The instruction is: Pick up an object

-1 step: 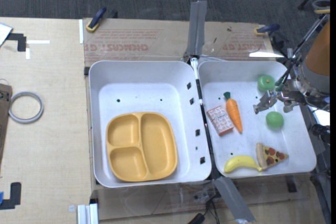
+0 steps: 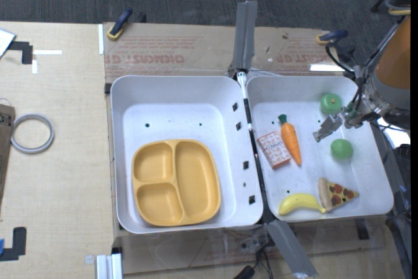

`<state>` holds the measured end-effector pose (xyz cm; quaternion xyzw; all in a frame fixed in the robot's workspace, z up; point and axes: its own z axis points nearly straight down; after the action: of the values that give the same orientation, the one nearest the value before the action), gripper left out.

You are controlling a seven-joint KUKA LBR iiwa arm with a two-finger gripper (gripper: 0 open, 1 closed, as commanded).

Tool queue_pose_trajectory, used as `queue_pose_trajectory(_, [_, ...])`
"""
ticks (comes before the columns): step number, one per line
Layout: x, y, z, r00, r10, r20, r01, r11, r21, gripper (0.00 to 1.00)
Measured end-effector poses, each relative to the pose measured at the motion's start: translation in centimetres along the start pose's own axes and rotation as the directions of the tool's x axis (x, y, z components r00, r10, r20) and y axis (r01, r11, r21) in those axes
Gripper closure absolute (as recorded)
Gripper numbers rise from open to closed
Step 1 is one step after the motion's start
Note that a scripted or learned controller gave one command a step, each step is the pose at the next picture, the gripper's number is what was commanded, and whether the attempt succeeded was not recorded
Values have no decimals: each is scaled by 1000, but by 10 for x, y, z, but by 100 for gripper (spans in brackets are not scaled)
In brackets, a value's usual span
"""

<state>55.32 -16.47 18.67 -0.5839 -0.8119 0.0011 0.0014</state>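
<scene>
cardboard sheet (image 2: 196, 52) under the bins: red print, upside down, seems to read "CHEMCAST" with "GP" beside it | same red print repeats at its right end, too faint to read | small carton (image 2: 273, 149): print too small to read

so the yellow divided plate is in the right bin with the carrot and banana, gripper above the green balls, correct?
Not quite. The camera view shows the yellow divided plate in the left bin. The carrot and banana lie in the right bin, and the gripper is near the green balls.
</scene>
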Motion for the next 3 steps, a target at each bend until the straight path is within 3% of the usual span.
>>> queue_pose_trajectory(1, [46,60,92,1000,22,6,-21,1000,-7,0])
queue_pose_trajectory(2, [44,106,-5,981,-196,2,196,981,-2,0])
queue_pose_trajectory(3, [71,-11,73,936,-353,-2,353,936,0,0])
